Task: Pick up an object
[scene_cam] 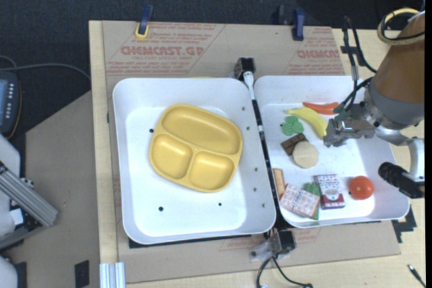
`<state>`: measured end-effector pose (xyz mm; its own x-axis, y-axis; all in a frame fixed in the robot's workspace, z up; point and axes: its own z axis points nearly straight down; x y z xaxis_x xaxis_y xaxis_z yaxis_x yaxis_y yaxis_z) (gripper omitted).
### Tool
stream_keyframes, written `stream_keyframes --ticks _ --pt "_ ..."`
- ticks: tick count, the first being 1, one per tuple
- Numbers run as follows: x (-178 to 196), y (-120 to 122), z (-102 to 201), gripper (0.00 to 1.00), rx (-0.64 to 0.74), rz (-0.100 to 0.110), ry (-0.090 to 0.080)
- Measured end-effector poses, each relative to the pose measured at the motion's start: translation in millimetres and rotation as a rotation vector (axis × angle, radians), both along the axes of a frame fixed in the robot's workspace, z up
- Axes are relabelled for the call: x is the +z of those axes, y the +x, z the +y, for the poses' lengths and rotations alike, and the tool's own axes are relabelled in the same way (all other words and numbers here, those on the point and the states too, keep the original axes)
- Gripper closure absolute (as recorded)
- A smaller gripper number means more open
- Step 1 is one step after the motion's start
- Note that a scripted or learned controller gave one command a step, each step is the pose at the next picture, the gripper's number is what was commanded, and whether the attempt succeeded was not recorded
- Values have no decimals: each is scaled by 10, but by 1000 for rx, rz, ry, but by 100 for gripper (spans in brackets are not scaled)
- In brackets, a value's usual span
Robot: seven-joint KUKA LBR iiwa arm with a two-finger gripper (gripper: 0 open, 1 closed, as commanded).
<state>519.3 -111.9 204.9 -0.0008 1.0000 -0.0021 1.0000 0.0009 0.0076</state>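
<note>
Grey two-finger gripper (335,132) hangs over the right shallow white bin (378,209), finger state indeterminable, just right of the yellow plastic banana (308,119) and above the round cream disc (305,155), nothing visibly gripped.

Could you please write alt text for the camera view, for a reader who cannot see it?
A grey robot arm reaches in from the right, its gripper low over the right white bin of toy food: a banana, a tomato, a round cream piece. The left bin holds a yellow divided plate.
</note>
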Motion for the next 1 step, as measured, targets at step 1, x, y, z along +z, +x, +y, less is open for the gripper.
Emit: stream_keyframes --ticks 1 --pt "211 10 0 100 0 3 1"
